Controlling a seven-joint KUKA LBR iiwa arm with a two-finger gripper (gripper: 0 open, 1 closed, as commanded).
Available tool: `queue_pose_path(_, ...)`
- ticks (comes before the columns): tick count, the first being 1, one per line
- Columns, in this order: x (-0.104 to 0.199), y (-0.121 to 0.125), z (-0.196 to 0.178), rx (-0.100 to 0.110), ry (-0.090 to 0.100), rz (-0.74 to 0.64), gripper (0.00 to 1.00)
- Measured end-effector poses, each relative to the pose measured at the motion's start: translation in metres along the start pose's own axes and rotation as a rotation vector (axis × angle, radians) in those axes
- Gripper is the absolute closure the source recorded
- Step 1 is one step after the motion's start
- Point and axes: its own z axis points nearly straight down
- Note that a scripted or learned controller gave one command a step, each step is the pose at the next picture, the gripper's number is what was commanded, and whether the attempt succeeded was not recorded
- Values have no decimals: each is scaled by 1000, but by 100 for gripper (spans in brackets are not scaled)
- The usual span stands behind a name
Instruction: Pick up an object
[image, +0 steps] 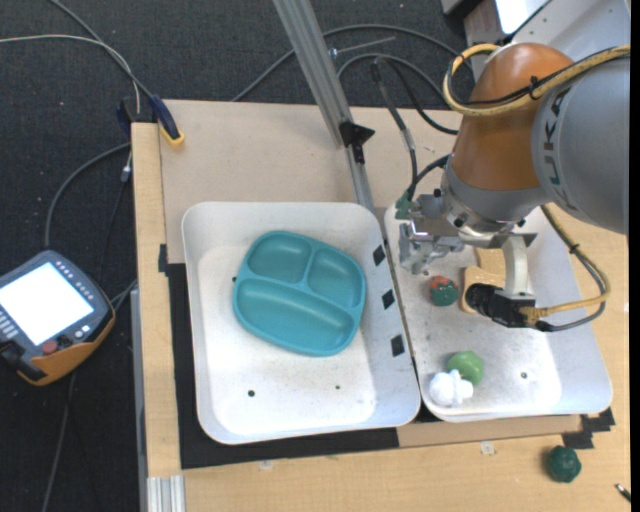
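The pale brown tabletop (250, 150) carries two shallow white bins side by side, smooth plastic with rounded corners. The grey arm (520, 110), with its glossy orange band, reaches in from the right and hangs over the upper part of the right bin (560, 370).

The left bin (300, 415) holds one thing only: a teal plate (298, 292), a rounded plastic tray divided into three compartments. It lies flat, a little above the bin's middle.

The pincer (425, 258) points down near the right bin's upper left corner, close to the wall shared with the left bin. Whether it is open or closed I cannot tell (the wrist covers much of it), and nothing shows in its grip.

There are three small things in the right bin:
- A small red thing (443, 292) with a bit of green on top lies on the bin floor just below the pincer and slightly to its right. It is the nearest object to the pincer, though I cannot tell whether the two touch.
- A green round thing (466, 364) lies well below the pincer, toward the bin's lower edge.
- A lumpy white thing (450, 388) touches the green one at its lower left.

One more small item, a dark green knobbly ball (563, 463), sits on the tabletop outside the bins, just past the right bin's lower right corner.
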Motion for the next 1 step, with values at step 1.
queue_pose_path(1,54,-3,-6,0,0,0,100)
